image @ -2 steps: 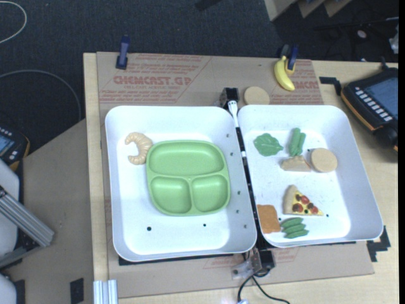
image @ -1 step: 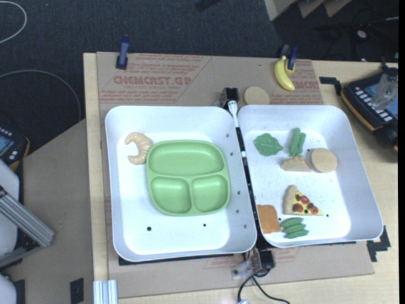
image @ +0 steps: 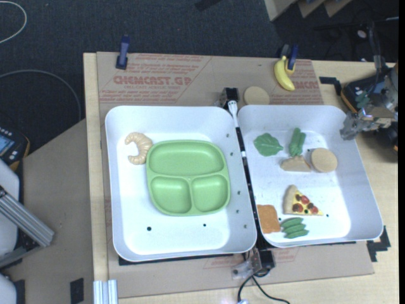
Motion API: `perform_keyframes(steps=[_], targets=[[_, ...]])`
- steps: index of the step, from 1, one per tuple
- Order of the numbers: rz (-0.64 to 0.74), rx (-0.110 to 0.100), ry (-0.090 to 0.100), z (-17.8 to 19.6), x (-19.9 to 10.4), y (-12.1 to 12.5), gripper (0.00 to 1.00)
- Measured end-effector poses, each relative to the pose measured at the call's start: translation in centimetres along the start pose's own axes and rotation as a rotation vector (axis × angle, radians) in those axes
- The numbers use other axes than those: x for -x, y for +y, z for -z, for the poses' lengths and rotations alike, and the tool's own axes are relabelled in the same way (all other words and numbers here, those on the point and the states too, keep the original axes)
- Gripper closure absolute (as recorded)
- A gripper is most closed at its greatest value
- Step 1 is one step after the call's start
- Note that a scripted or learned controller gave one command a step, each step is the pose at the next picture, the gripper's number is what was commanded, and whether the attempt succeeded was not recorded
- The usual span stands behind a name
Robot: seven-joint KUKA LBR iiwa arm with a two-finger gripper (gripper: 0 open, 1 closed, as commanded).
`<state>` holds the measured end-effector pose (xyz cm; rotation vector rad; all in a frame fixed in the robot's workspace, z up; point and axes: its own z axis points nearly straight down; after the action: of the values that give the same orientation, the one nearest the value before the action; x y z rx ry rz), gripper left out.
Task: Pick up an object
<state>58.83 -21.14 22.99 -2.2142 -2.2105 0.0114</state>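
The right bin [image: 354, 189] holds several toy foods: a green leaf [image: 267, 145], a green vegetable [image: 297, 141], a tan bread slice [image: 295, 164], a round biscuit [image: 324, 160], a pizza slice [image: 300, 202], an orange cracker [image: 268, 218] and green beans [image: 293, 228]. In the left bin [image: 123, 189] a croissant [image: 138, 147] lies beside a green divided plate [image: 188, 176]. My gripper [image: 357, 125] hovers at the right bin's far right rim, apart from all the food.
A toy banana [image: 285, 75] and a round tan disc [image: 256, 95] lie on the brown board behind the bins. Blue clamps [image: 123, 53] hold the board's back edge. Cables run at the front edge.
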Motion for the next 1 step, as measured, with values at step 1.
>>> perform_keyframes(steps=[1], targets=[[0.001, 0.018, -0.006, -13.72, -3.39, -8.06, 1.00]])
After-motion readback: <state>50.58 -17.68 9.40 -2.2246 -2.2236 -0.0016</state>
